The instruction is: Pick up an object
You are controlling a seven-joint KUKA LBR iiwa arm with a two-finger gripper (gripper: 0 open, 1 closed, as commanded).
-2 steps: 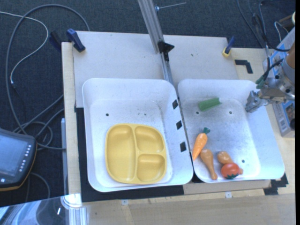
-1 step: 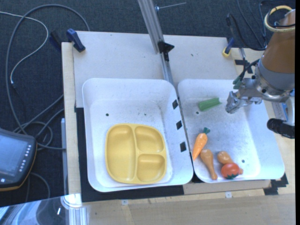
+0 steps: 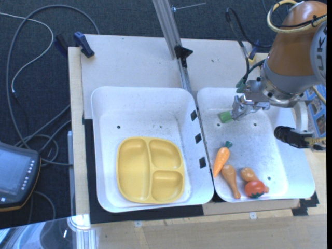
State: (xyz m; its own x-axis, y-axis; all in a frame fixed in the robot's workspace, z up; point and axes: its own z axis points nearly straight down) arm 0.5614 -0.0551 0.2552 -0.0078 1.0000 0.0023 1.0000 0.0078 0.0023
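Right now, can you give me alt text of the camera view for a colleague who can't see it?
The gripper hangs over the right bin, beside a small green object; a carrot and other toy foods lie nearer the front. The left bin holds a yellow divided plate.

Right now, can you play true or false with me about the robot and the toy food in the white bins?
1. The yellow plate lies in the left bin. True.
2. The carrot is on the yellow plate. False: it lies in the right bin, near the divider.
3. The gripper is over the right bin, beside a small green thing. True.
4. The tomato sits at the far end of the right bin. False: it is at the near end, by the other toy foods.
5. The yellow plate has three compartments. True.
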